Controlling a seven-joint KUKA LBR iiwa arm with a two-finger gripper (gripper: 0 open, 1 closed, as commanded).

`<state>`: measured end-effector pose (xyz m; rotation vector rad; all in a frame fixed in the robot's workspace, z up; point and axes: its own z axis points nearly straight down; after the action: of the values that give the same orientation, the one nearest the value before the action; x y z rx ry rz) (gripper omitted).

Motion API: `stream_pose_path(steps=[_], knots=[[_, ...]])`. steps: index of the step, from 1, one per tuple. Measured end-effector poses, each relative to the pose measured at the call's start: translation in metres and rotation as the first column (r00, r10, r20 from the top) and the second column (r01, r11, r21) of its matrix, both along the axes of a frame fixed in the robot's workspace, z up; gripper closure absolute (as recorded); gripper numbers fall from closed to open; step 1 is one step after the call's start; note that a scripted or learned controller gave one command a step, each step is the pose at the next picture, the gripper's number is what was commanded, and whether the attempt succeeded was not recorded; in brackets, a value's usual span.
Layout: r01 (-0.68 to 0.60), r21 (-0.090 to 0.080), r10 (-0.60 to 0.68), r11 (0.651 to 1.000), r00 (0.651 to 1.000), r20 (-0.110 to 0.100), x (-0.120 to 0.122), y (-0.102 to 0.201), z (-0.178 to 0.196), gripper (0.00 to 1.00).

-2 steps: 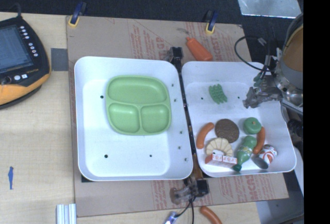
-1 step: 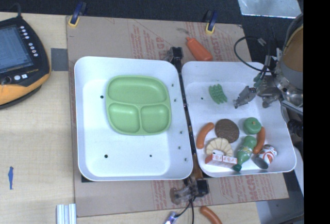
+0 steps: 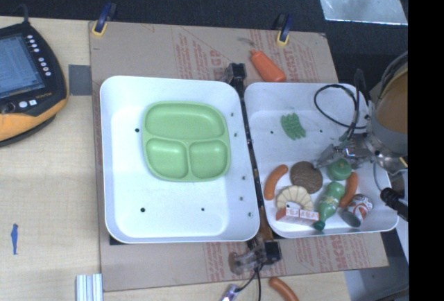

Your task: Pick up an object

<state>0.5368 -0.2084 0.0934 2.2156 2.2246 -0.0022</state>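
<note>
In the right bin (image 3: 277, 102), toward its far right side, the hand (image 3: 341, 156) sits low among a tight heap of toy food, with the grey arm (image 3: 388, 112) and its looped black cable (image 3: 333, 102) above it. Metal parts of the hand overlap a small round green piece (image 3: 340, 170), but the view here is cluttered and I cannot tell whether the hand is wide, narrow or closed on anything.

The likeliest trouble is the crowding. The green piece lies touching an orange sausage-like piece (image 3: 352, 185) and just beside a green bottle (image 3: 328, 204) and a brown round cookie (image 3: 306, 176). A closing hand could catch two things at once, or nudge one sideways so the pick slips out. The rounded shapes probably offer poor purchase, so a lift may come up with nothing. The bin's right wall is near, and could block one side of the hand.

The other candidates lie further off: a green leafy piece (image 3: 293, 125) well apart up the bin, an orange hot dog (image 3: 275, 182) and a pale croissant (image 3: 293, 195) to the left. The left bin (image 3: 125, 209) holds a green divided plate (image 3: 186, 141).
</note>
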Motion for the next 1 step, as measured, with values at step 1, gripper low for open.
stream_pose_path(steps=[1], knots=[[-0.004,0.000,0.004,1.000,1.000,-0.002,0.0001,-0.0004,0.0101,1.00]])
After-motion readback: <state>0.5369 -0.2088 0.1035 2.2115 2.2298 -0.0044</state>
